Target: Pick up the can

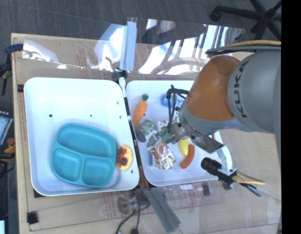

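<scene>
Looking down from the camera view, your can [147, 128] lies in the right bin [155, 179] beside the carrot [139, 112], just left of the claw [169, 132]. You can't tell the claw's state; the wrist hides it.
</scene>
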`<state>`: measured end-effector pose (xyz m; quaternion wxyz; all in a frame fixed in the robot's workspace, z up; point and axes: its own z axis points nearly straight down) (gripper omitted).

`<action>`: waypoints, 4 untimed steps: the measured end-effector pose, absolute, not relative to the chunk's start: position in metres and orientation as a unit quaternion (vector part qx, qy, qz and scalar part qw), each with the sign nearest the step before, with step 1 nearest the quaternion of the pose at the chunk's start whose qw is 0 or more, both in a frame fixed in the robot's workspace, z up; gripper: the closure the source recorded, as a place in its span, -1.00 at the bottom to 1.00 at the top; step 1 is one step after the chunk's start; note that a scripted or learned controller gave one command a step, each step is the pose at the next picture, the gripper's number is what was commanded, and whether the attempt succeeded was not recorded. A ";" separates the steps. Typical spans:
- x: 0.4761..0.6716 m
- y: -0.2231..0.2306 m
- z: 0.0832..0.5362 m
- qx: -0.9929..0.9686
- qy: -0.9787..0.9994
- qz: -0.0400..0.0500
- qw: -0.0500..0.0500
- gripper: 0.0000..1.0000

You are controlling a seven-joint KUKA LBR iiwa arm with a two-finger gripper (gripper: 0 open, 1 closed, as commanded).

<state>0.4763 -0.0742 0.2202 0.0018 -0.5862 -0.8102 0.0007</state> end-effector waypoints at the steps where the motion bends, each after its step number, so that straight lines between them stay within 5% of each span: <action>1: 0.476 0.025 0.265 -0.634 -0.773 0.002 0.002 1.00; 2: 0.476 -0.101 0.264 -0.431 -0.902 0.001 0.000 1.00; 3: 0.477 -0.044 0.279 -0.157 -0.988 0.000 0.000 1.00; 4: 0.476 -0.044 0.191 0.133 -0.991 -0.001 0.002 1.00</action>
